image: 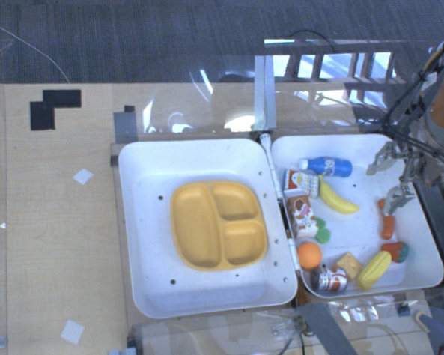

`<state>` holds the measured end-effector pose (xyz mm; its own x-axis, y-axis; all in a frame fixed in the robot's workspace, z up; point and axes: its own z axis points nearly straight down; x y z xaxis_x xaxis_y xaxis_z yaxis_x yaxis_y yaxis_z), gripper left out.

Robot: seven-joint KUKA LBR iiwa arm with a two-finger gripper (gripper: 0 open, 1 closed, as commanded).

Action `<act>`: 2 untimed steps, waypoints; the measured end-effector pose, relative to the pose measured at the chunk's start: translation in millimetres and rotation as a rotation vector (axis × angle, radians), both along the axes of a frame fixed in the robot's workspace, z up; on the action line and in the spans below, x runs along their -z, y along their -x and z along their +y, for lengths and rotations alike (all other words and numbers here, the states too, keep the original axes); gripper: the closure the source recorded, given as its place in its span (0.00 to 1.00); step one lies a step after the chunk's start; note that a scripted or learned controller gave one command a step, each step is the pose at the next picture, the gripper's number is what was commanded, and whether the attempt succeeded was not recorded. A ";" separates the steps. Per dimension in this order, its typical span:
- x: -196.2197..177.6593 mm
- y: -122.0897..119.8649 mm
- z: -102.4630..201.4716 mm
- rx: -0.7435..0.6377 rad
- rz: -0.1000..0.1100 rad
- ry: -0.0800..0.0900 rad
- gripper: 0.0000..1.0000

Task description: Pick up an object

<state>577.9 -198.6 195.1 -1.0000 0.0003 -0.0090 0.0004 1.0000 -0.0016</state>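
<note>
My gripper hangs over the right side of the right bin, fingers spread apart with nothing between them. Just below its lower finger lies a small red-orange piece. Also in this bin are a blue bottle, a banana, two small cartons, a green item, an orange, a can, a tan block, a yellow corn cob and a strawberry.
The left bin holds a yellow divided plate. A metal divider post rises behind the seam between the bins. Cables and the arm's body crowd the right edge near the right bin's far corner.
</note>
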 end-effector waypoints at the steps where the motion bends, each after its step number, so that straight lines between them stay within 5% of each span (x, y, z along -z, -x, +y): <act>1: 103.6 -79.8 19.3 0.074 0.010 -0.005 0.00; 2: 92.3 -50.1 53.4 0.179 -0.002 -0.003 0.00</act>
